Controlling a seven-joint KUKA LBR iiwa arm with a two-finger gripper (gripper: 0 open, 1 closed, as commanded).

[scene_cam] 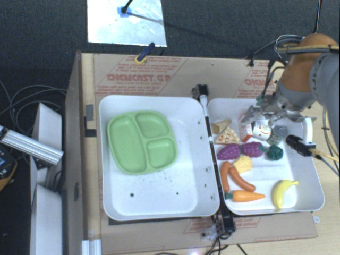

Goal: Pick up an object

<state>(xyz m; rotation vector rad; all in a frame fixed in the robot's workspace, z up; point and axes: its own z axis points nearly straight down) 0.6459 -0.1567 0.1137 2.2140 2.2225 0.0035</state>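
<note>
On the bench, the right bin [317, 191] carries the toy food, and the gripper [264, 122] hangs low near its far edge over a small white object [261, 131], probably to grasp it, though its opening I cannot tell.

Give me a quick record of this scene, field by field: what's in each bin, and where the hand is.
left bin: green divided tray
right bin: toy food, namely banana, two carrots, corn, purple grapes, waffle pieces, dark green piece
hand: low over the right bin's far end, above the food
hand's hold: cannot tell
arm: enters from the right
</note>
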